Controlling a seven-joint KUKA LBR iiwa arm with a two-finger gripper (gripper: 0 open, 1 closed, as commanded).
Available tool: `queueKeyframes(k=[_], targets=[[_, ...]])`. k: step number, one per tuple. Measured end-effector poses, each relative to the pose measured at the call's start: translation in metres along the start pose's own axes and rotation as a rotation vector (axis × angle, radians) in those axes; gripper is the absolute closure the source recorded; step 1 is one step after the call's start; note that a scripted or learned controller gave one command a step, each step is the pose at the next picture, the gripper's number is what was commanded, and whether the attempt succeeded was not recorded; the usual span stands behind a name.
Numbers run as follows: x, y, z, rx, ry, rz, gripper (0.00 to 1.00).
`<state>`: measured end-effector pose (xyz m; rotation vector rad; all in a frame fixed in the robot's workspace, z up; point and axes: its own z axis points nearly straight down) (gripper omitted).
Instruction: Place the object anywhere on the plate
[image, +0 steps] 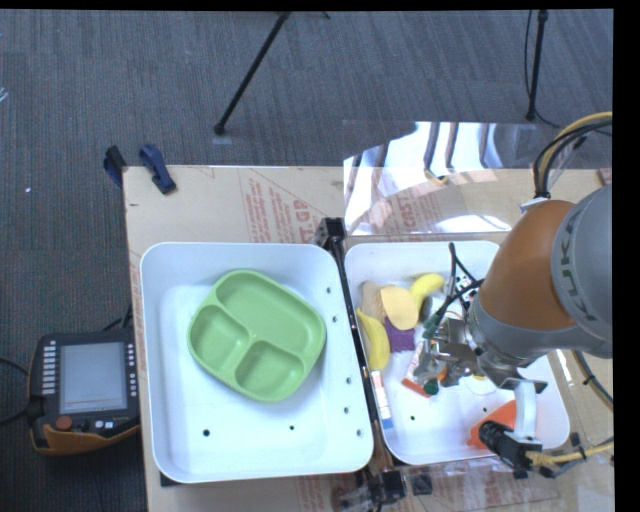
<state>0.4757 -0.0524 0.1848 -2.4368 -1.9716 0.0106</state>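
You can read "KUKA" on the arm's grey link, gripper (432, 372) over the right white bin's (440, 440) clutter, finger state unclear, right of the green three-compartment plastic plate (257, 335) on brown printed cardboard (240, 205).

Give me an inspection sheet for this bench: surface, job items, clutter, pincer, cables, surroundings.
Surface: board-topped bench bearing two white bins, left bin and right bin.
Job's things: green three-compartment plate in the left bin, nothing on it.
Clutter: right bin holds yellow banana-like pieces, a purple piece, an orange item and a pen-like stick.
Pincer: pincer low over the right bin's pile; finger state and any hold unclear.
Cables: black and yellow cables by the arm.
Surroundings: pendant on carpet, blue clamp, tripod legs.
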Motion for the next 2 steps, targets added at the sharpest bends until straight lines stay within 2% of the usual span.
queueKeyframes(k=[1,2], targets=[[0.0682,0.0139,0.0005,0.0,0.0,0.077,1.0],[0.0673,0.0139,0.0004,-0.001,-0.001,0.077,0.0]])
